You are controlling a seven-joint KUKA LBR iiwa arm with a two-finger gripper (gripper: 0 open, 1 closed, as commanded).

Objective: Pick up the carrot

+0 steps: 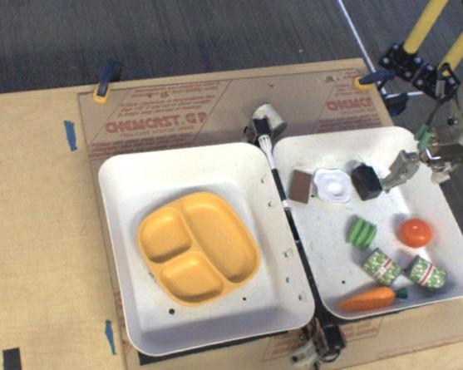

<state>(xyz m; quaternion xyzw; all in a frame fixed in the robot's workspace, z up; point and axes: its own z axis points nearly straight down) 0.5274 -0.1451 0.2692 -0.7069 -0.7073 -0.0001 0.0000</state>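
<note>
I see the orange carrot point(367, 299) with its green stub lying flat along the right bin's point(447, 220) near wall, on cardboard-covered bench point(164, 113) beside grey carpet.

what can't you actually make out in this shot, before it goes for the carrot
- Tool: in the camera view it is small and blurred at the right bin's upper edge; open or shut cannot be told.
- Arm: cut off by the right frame edge.
- Two green-patterned cans: prints too small to read.
- Carrot: its green end sits against a can; touching or not is unclear.
- Cardboard lettering: partly blurred.
</note>
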